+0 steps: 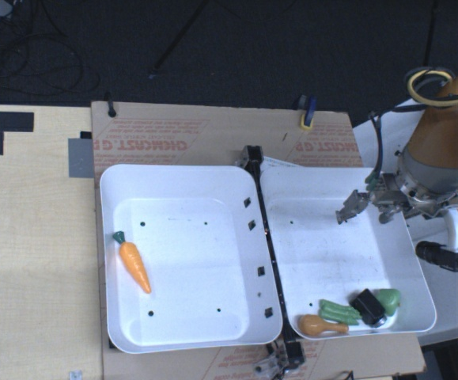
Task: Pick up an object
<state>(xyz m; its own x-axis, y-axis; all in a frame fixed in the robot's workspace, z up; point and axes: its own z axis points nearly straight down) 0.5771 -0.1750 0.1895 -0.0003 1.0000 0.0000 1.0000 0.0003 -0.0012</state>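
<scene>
The bench point(31, 252) carries two white bins side by side on cardboard point(213, 137). The left bin point(181, 323) has a carrot point(134, 264) near its left wall. The right bin point(323, 244) holds a green vegetable point(341, 312), a black block point(369, 306), a green piece point(387, 298) and an orange-brown gourd point(320, 325) bunched at its near right corner. The arm point(438, 145) hangs over that bin's right rim; its hand point(367, 204) hovers with nothing in it, and whether it is spread or closed I cannot tell.
</scene>
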